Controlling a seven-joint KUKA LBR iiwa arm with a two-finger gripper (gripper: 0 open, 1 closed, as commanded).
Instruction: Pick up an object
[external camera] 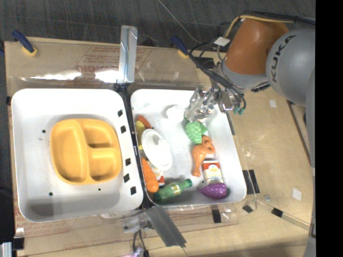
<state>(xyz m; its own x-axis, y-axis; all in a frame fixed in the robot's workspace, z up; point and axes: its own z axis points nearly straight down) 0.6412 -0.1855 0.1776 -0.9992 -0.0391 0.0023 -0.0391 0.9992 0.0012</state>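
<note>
Many toys lie in the right bin (236,159) — green grapes (195,131), an orange toy (202,154), purple grapes (214,190) and a green bottle (174,190). The gripper (199,108) hangs just above the green grapes; I cannot tell what it is doing. It should go straight down — slowly — and squeeze the middle.

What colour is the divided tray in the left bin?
Yellow tray, clearest in the camera view.

Grey arm (292,58) from the right, end effector (199,105) pointed down-left.
</note>
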